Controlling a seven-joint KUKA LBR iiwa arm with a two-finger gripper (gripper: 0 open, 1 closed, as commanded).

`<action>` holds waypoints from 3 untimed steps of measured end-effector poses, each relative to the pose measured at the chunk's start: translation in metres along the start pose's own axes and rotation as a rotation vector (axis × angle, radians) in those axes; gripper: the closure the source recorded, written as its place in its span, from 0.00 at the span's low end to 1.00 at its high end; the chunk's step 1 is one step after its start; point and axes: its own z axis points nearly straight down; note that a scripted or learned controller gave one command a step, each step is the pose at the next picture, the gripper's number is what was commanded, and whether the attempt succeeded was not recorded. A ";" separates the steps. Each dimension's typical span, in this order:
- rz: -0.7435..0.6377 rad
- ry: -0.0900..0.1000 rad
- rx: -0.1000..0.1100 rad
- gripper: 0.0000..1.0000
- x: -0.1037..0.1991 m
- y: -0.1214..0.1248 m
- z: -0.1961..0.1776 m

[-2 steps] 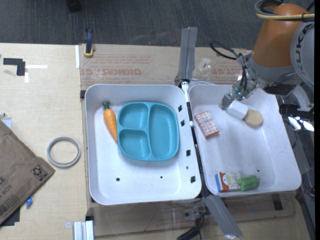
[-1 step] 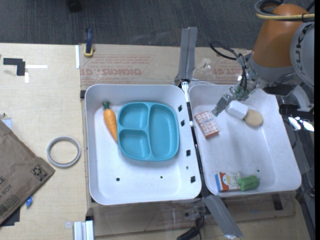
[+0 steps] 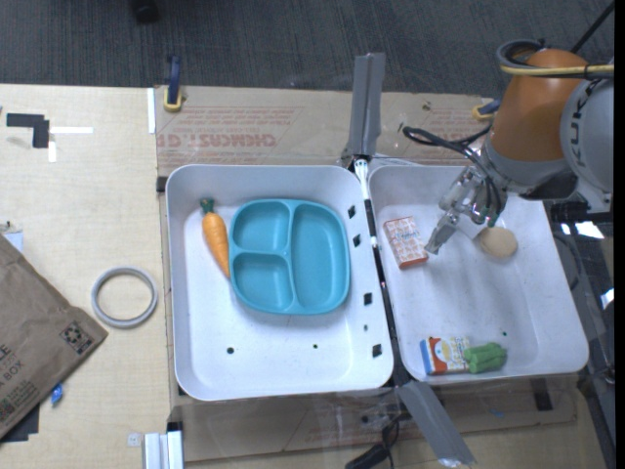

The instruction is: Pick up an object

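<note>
Lying nearest the camera in the right bin (image 3: 562, 291): a small packet (image 3: 464, 356) with an orange-and-white printed end and a green end, flat by the front wall.
Left of both bins: a roll of tape (image 3: 124, 295) lay flat on the wooden bench (image 3: 78, 203), with a brown cardboard sheet (image 3: 34, 335) just beside it at the picture's left edge.
Left bin (image 3: 190, 360): a blue divided plate (image 3: 291, 256) sat in the middle, three compartments up; a toy carrot (image 3: 215, 239) lay just beside the plate's left rim, green top pointing away from the camera.
Right bin, middle: a small red-and-white box (image 3: 404, 240) lay flat near the left wall, and a pale rounded object (image 3: 497, 243), perhaps a toy potato, sat to its right.
Gripper (image 3: 444, 233): hung between the box and the pale object, its dark tip close to the box's right edge. Whether the fingers were spread or closed could not be told; nothing was seen between them.
Arm (image 3: 537, 115): reached in from the far right, orange band uppermost.
</note>
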 end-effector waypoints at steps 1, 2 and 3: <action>0.241 0.002 0.001 0.00 0.002 -0.074 0.014; 0.299 -0.002 0.000 0.00 -0.040 -0.083 0.013; 0.622 0.000 0.001 0.00 -0.028 -0.051 0.014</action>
